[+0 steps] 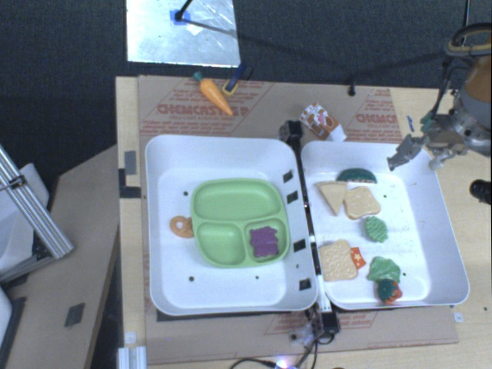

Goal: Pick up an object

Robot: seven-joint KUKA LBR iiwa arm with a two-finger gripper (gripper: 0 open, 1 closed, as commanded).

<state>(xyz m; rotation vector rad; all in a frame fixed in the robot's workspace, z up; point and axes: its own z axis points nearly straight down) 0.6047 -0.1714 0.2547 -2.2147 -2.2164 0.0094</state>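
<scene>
My gripper [420, 157] hangs over the far right corner of the right bin [430, 206], open, with nothing between its fingers. Below and to its left in that bin lie a dark green piece [356, 176], two toast slices [332, 195] [360, 202], a green leaf [375, 228], a cracker [336, 259], a small orange piece [357, 258], a broccoli [383, 268] and a red piece [387, 290]. The dark green piece is the nearest to the gripper.
The left bin [169, 167] holds a green divided plate [234, 206] with a purple piece [265, 241] in one compartment, and an orange ring [181, 227] beside it. Behind the bins lie a carrot [215, 95], a small packet [319, 120] and a silver sheet [182, 21].
</scene>
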